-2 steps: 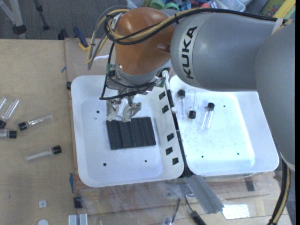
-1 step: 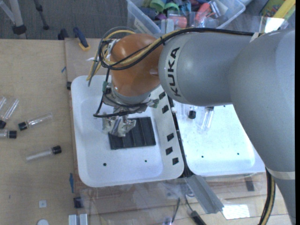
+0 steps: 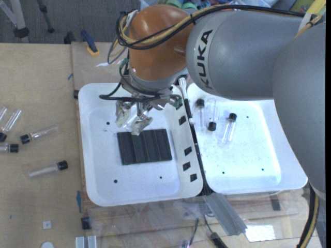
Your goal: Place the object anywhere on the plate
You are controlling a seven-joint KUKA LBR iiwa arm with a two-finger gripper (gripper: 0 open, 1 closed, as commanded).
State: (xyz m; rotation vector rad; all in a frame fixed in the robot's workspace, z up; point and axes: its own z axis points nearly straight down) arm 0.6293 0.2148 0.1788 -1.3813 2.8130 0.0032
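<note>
From the camera view, my grey arm with the orange band [image 3: 155, 40] reaches across from the right and hangs low over the left shallow white plastic bin [image 3: 98, 185]. My jaws sit just above the upper left edge of the dark ribbed rectangular plate [image 3: 146, 146], which lies flat near the middle of that bin. I judge I am here because the plate is the target, and coming in low over its edge would give a short, gentle drop for whatever I release. Whether my jaws are wide, narrow or holding something, I cannot tell: the metal there is pale and cluttered, and a glassy glint at the tips could be a tube or simply part of me. Nothing rests on the plate's ribs. The things that look like the task's object are the clear glass vials with black caps [image 3: 227, 127], lying loose on the floor of the right shallow white plastic bin [image 3: 269, 174], well apart from the plate, across the rims where the bins meet. More capped vials [image 3: 49, 168] lie scattered on the tan desk [image 3: 36, 87] to the left, outside both bins, probably spares or strays. If my jaws are empty, I judge the placing is not yet begun.
</note>
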